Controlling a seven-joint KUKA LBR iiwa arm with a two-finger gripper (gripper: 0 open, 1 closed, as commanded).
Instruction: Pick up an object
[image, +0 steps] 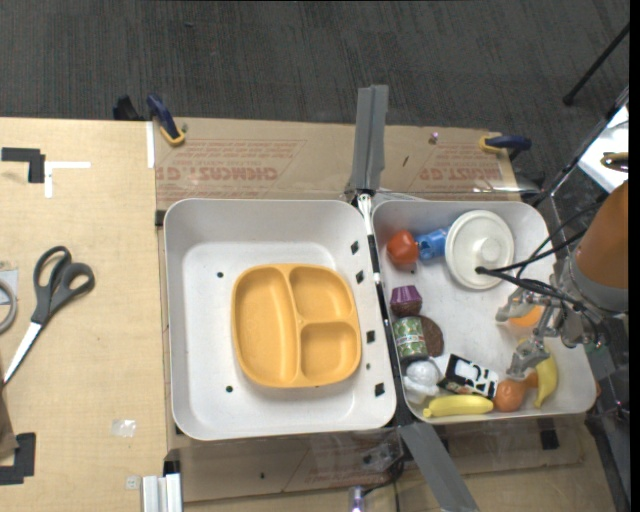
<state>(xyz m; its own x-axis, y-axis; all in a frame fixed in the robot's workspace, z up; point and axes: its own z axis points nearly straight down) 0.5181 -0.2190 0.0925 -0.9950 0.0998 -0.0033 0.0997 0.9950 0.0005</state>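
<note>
You see the arm (605, 250) cut off at the right edge, only its orange band and the grey wrist below it in frame; cables cross in front of the wrist and blur its outline. The gripper (530, 352) hangs over the right bin (455, 205), and whether it is released or clenched cannot be told, since the metal parts merge with an orange object (520, 316) directly behind them; that object is half hidden and its kind is unclear. No object can be seen caught in the tool. Taking the gripper as your landmark: just below it lies a small orange ball (509, 395), touching or nearly touching the near wall; just to its lower right a small banana (545, 380) stands curved along the right wall; to its lower left a larger banana (459, 405) lies flat along the near wall. Further left of the gripper sit a black-and-white patterned piece (470, 376), a white rounded item (421, 376), a green-labelled can (409, 337) and a purple piece (405, 298), all crowded against the left wall. Up and left of the gripper a white round lid (480, 250) rests beside a blue item (433, 243) and a red-orange ball (402, 249). Open floor lies between the gripper and the can, mid-bin. Well left of the gripper, the left bin (190, 330) holds a yellow divided tray (296, 325) with bare margin all round. Scissors (48, 295) lie on the bench far left.
</note>
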